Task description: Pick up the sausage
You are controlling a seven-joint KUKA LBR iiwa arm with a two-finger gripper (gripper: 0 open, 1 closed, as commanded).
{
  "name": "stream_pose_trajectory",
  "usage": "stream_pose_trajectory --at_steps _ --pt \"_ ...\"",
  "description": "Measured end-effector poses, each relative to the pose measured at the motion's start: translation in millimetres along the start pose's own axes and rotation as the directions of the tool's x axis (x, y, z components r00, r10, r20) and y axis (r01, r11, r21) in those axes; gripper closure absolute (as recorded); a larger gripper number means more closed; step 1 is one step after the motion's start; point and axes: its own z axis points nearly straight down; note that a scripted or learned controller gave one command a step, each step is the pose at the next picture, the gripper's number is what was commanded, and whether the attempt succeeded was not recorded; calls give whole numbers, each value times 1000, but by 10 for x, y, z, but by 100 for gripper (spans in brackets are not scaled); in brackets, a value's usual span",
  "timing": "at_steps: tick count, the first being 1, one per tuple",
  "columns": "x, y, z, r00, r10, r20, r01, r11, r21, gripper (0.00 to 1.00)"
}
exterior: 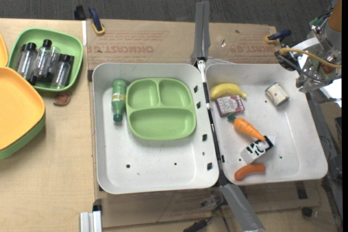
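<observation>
While I cannot tell how the claw (318, 65) stands, I log it at the right bin's (304, 163) far right rim, above no item. Nearest it: small white box (277, 94). Then banana (227, 90), purple packet (230, 105), carrot (249, 128), black-and-white carton (256, 149). Sausage (250, 171): near edge of right bin, just beside carton, untouched. Left bin (109, 171): green divided plate (161, 108), green bottle (118, 99). Tabletop (49, 182): green tray of vials (44, 61), orange plates (19, 117).
</observation>
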Motion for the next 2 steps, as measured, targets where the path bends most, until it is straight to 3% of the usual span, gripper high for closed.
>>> stream_pose_trajectory --at_steps 2 --pt "-3 -6 -149 1000 -10 9 10 1000 2 100"
